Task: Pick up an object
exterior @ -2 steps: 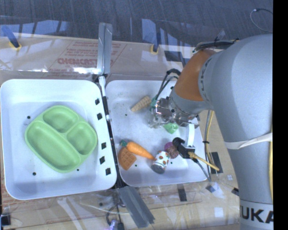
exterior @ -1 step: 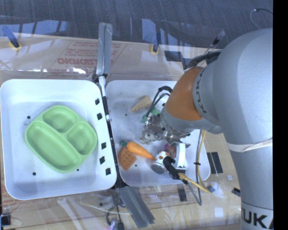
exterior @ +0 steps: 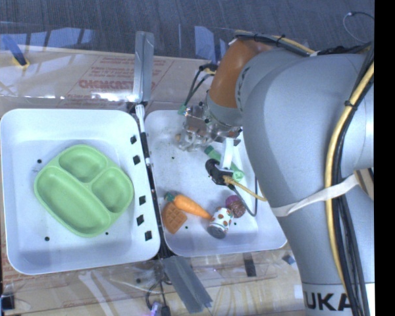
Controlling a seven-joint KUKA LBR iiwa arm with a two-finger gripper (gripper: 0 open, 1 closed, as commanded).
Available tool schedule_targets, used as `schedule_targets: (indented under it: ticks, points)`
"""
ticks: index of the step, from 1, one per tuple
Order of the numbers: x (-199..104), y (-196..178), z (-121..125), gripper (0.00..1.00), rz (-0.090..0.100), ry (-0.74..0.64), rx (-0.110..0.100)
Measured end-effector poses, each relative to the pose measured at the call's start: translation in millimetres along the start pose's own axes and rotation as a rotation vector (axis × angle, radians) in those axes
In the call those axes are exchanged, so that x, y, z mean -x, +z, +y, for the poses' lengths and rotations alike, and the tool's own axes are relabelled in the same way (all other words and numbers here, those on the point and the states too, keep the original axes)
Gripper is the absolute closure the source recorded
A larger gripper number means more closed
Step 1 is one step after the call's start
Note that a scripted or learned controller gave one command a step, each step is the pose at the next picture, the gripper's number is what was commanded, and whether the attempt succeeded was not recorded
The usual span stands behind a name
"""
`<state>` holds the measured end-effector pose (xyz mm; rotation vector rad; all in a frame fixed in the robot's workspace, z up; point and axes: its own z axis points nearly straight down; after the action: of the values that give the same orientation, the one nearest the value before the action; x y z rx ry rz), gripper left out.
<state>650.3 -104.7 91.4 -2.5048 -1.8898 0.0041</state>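
Gripper [exterior: 196,135] sits low over the far part of the right-hand bin [exterior: 178,173], close to that bin's back wall, at the end of the grey arm [exterior: 296,130], which reaches in from the right with its orange band [exterior: 230,71] just above the wrist. From this angle I cannot tell whether the gripper is open or closed, and nothing can be seen held in it. The things to pick from lie together in the near part of the same bin, apart from the gripper. A carrot [exterior: 191,207] lies on its side with its green top pointing to the left. A brown waffle [exterior: 173,218] lies flat and touches the carrot's near side. To the right of the carrot's tip, a small tin [exterior: 218,223] is tipped over. Just beyond the tin is a small purplish round thing [exterior: 236,206], close to the bin's right wall and partly under the arm. In the left-hand bin [exterior: 13,242], a green divided plate [exterior: 84,189] lies flat near the middle, with three hollows facing up. Behind both bins, a sheet of cardboard [exterior: 72,78] with red print lies on the bench.
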Motion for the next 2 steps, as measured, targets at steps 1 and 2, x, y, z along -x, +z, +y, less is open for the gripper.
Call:
schedule_targets:
  ticks: [1, 2]
  points:
    - [16.8, 0.3, -71.7, 0.0, 0.0, -0.081, -0.001]
    - [37.5, 1.3, -141.3, 0.0, 0.0, -0.272, 0.0]
